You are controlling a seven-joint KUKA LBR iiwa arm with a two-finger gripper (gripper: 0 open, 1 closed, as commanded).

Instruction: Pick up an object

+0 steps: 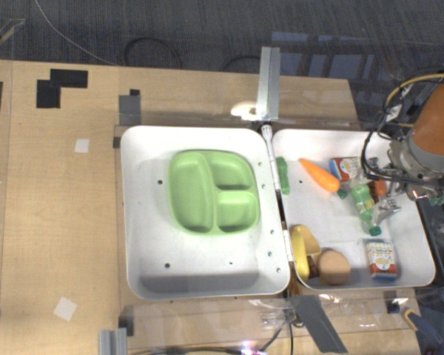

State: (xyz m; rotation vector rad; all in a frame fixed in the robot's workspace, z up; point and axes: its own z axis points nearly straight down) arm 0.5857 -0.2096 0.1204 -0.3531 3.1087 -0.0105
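The right bin [416, 237] holds several objects. An orange carrot [318, 174] lies at its back, with a red and white carton [345, 168] beside it. A small green bottle [362, 200] lies near the middle. My gripper [387, 211] hangs low over the bin's right side, just right of the green bottle, and the grey wrist with its orange band [438, 124] rises behind it. A yellow banana [302, 248], a brown round object [334, 266] and a small printed box [381, 259] lie along the front.
A green divided plate [211, 191] sits in the left bin [144, 272]. A green stick [282, 174] lies along the divider between the bins. Black cables loop around the wrist at the right. A metal post [268, 87] stands behind the bins.
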